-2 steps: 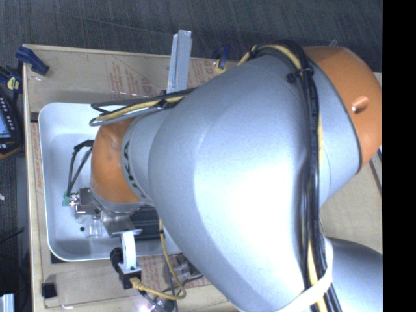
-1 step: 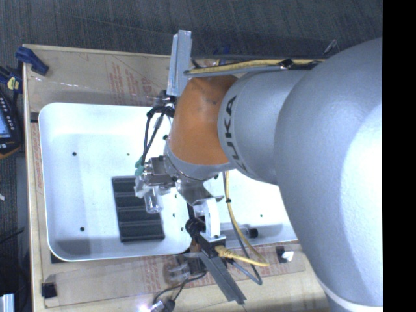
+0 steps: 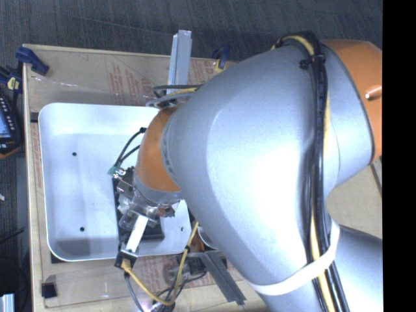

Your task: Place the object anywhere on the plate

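The gripper [image 3: 134,221] hangs low over the near right corner of the left bin [image 3: 65,174], close to the bin floor, with the orange band [image 3: 153,164] directly above and behind it. Whether the gripper is wide, narrow or closed on anything cannot be told: its tip is a tangle of dark housing and one pale part (possibly a piece of the gripper itself). The position of the object cannot be told either; if it is near the gripper, it sits under the wrist body. The step in hand is judged to be either a pick attempt or the start of a carry at this corner; the view does not settle which. The plate is likely on the far side of the gripper, under the arm [image 3: 260,161], whose grey bulk covers that region. The next move calls for a straight lift clear of the bin wall beside the gripper, then a traverse toward the arm's side. Away from the gripper, the bin floor is bare white. A black cable [image 3: 127,149] loops just above the gripper, a yellow cable [image 3: 156,298] trails below it, and a metal post [image 3: 181,57] and a blue clamp [image 3: 31,58] stand well beyond it on the bench [image 3: 97,70].
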Controlling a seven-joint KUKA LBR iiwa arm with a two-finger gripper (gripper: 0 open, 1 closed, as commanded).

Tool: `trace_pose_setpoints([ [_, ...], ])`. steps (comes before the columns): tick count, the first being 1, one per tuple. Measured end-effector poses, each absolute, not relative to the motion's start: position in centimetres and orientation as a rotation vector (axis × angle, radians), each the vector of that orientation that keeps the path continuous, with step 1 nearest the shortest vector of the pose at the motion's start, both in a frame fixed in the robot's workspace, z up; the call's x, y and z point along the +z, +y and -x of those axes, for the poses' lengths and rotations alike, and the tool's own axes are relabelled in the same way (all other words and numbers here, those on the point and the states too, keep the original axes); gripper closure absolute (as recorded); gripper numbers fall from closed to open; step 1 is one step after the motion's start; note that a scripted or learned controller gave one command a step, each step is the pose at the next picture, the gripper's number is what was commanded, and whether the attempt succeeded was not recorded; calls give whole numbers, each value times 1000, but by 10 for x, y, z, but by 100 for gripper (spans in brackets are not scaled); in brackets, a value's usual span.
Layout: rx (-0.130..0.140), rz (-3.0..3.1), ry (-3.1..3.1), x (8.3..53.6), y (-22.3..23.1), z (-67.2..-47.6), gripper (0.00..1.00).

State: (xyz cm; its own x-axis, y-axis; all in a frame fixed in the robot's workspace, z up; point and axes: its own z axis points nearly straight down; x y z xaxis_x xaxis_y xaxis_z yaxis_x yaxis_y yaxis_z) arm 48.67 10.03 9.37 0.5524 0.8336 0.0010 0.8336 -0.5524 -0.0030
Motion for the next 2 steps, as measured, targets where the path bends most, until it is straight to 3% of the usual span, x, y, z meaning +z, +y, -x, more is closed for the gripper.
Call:
trace_pose_setpoints([
  [1, 5, 2843, -1326, 191, 85, -476, 100],
  [2, 11, 2785, -1446, 172, 118, -541, 100],
])
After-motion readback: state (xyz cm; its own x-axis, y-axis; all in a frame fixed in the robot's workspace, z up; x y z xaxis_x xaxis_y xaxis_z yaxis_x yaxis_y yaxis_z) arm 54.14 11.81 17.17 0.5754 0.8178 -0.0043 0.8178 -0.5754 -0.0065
